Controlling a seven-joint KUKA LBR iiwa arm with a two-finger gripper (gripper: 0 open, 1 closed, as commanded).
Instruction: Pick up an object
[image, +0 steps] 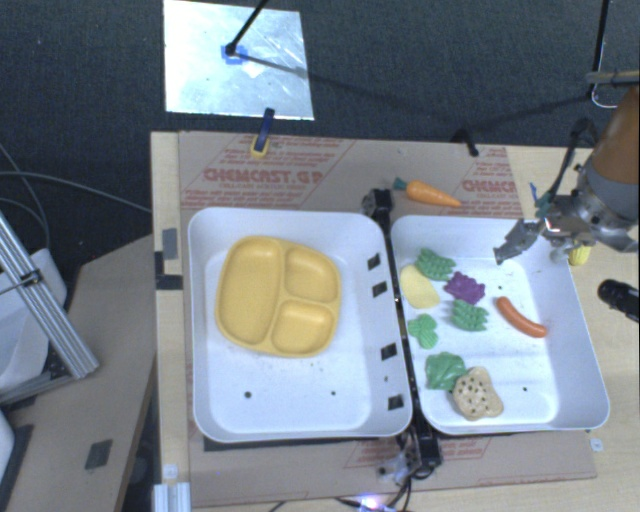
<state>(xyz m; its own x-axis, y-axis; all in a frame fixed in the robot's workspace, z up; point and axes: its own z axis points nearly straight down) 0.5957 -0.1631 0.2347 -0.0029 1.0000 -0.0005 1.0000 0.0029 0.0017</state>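
The right bin (560, 400) holds several toy foods: a green leafy piece (435, 263), purple grapes (464, 287), a pale yellow piece (419, 288), a red-orange sausage (521, 316), further green pieces (468, 316), a broccoli-like piece (443, 368) and a tan cookie (476, 392). My gripper (510, 248) hangs over the bin's upper right part. It is above and slightly left of the sausage and right of the green leafy piece. Nothing shows in its grasp.
The left bin (230, 400) holds a yellow divided plate (275, 295). An orange carrot (432, 193) lies on the cardboard behind the right bin. A blue and yellow tool (263, 133) rests near the back edge. A black divider with clips (390, 300) separates the bins.
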